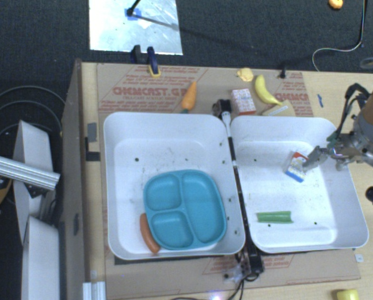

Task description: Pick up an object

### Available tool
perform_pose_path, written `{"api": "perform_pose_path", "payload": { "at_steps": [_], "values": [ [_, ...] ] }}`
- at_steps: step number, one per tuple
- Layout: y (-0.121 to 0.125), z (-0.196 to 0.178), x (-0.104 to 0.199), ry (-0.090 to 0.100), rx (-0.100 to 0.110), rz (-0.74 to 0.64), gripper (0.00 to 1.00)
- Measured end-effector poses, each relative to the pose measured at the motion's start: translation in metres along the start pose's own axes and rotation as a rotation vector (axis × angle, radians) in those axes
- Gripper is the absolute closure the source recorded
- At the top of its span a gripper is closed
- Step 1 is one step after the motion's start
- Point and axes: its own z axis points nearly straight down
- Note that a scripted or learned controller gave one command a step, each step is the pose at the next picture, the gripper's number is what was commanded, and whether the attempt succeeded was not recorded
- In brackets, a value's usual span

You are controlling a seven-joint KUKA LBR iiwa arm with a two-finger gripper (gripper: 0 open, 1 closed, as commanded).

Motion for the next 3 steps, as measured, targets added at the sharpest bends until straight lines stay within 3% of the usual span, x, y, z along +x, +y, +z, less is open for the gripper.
{"api": "perform_pose_path", "payload": {
  "at_steps": [1,2,3],
  "values": [
    [0.071,0.094,-0.003,-0.001,0.001,-0.004,0.00],
    [0.070,0.078,-0.004,0.000,-0.002,-0.004,1.00],
    [0.075,0.044,-0.027,-0.002,-0.004,0.002,1.00]
  ]
}}
